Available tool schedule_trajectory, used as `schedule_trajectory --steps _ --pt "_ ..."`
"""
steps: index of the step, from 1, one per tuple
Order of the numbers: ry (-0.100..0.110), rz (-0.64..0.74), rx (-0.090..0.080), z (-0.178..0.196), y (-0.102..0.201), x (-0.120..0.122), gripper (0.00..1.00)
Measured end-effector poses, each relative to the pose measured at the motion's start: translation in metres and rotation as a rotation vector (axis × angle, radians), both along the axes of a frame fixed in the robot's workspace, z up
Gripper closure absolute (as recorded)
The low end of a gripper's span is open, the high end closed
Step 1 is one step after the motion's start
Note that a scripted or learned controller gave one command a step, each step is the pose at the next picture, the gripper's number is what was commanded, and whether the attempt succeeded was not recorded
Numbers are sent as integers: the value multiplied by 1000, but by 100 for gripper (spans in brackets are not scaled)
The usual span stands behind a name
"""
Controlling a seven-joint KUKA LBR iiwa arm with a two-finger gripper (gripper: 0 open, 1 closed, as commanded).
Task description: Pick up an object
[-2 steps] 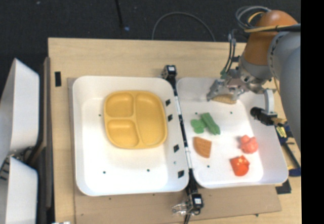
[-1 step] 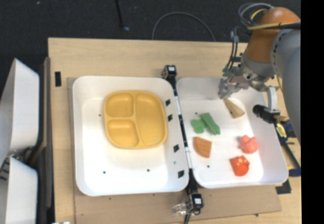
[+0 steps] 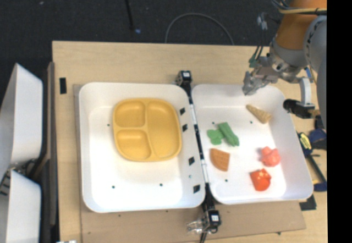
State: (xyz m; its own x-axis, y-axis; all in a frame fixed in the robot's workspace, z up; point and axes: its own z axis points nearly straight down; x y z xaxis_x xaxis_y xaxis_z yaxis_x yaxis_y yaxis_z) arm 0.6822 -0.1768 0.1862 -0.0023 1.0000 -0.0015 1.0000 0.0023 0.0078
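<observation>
Leftmost, one yellow tray (image 3: 147,129) is lying in the left bin (image 3: 99,192). Rightward, the right bin (image 3: 286,189) is holding five things: one green piece (image 3: 223,134), one orange wedge (image 3: 220,159), one tan cone (image 3: 258,113), one pink piece (image 3: 269,156), one red piece (image 3: 260,180). The tool (image 3: 252,86) is hovering at the bin's far edge, just above-left of the cone, not touching.

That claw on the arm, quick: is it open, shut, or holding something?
Gripper: it hangs above the back edge of the right bin, apart from the toys; whether it is open or shut cannot be told.
</observation>
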Motion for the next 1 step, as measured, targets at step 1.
schedule_trajectory --steps 1 --pt "3 1 0 23 -1 1 100"
